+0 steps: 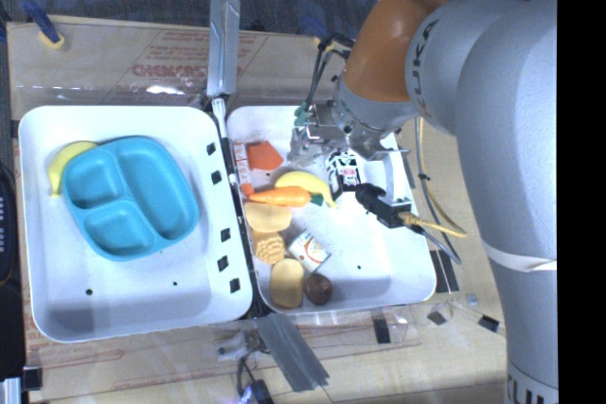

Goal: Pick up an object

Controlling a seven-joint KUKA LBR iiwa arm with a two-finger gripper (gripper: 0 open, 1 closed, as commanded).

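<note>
Camera view: gripper (327,142) hangs over right white plastic bin (402,274), just above-right of long orange toy carrot (282,197), likely lining up a grasp; finger state can't tell.

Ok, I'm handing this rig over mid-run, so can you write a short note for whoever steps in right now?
Pincer: low over the back of the right bin, above the toy food; its grip state can't be read from this angle.
Things: carrot, yellow fruit and orange block lie just by it; brown and tan pieces sit nearer the front. The blue divided plate lies in the left bin, over a yellow item.
Done: nothing visibly lifted.
Left: grasp one object and raise it.
</note>
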